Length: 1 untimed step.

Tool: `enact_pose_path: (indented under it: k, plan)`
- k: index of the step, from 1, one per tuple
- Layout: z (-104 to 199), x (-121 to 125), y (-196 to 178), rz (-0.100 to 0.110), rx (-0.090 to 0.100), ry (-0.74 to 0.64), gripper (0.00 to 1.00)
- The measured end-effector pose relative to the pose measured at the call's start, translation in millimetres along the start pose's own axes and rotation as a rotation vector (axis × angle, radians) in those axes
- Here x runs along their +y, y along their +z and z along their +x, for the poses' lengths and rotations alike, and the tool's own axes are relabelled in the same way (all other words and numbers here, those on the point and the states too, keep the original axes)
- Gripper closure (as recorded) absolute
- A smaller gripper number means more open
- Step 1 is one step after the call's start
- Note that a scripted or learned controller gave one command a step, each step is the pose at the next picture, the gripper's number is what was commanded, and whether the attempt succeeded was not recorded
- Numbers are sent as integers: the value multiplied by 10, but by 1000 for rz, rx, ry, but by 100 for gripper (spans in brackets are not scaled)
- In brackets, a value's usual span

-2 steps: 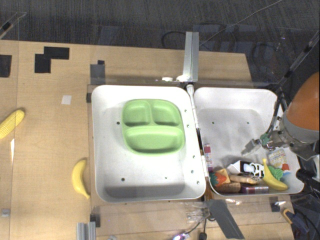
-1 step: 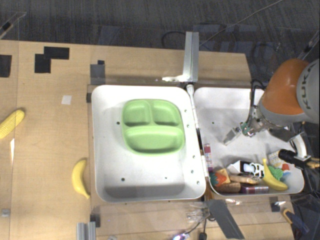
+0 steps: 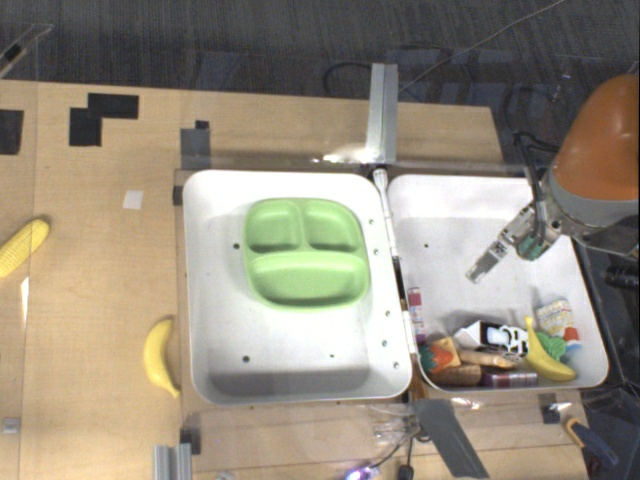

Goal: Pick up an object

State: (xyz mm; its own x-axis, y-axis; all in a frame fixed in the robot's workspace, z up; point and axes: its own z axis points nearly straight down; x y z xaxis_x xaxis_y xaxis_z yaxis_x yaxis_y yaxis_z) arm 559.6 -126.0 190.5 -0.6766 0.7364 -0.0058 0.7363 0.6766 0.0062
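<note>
Objects (image 3: pixel 500 348), a jumbled pile with a banana among them, lie along the right bin's (image 3: pixel 440 218) lower edge, below the gripper (image 3: pixel 490 261), which hovers apart, fingers empty; their spread cannot be told.

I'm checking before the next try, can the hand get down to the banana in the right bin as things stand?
Probably yes. The hand hangs over bare floor of the right bin, and the banana lies on top of the pile at the near wall, uncovered, though other items crowd its side.
</note>
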Motion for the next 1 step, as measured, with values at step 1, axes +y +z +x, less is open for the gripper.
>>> enact_pose_path:
  k: [1]
  plan:
    - [-204,-73,99,0,0,80,0]
